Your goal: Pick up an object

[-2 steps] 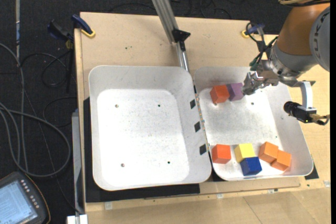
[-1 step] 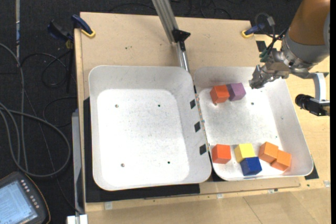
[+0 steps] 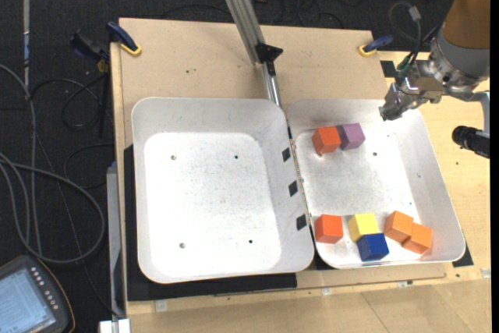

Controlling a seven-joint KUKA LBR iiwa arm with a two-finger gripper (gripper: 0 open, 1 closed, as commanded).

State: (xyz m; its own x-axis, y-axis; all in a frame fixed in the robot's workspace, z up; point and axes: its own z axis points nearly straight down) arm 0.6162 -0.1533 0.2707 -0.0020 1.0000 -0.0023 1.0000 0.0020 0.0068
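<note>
Here you have the table carrying two shallow white bins side by side. The left bin holds no blocks. The right bin holds all seven.

Arm: grey with an orange band, reaching in from the right. Its gripper hangs over the right bin's upper right corner, well apart from every block. You cannot tell from this slant whether it is open or closed; nothing shows in its grasp.

Blocks, far group: an orange block touching a purple block, near the bin's top centre. Near group along the bottom edge: a second orange block, a yellow block with a blue block just beside it, and two orange blocks touching at the right.

Judged step: approach, no pick begun. The purple block is the nearest candidate. The next move calls for travel leftward and down over it, then a descent. Its orange neighbour touches it, so expect a crowded grasp on that side.
</note>
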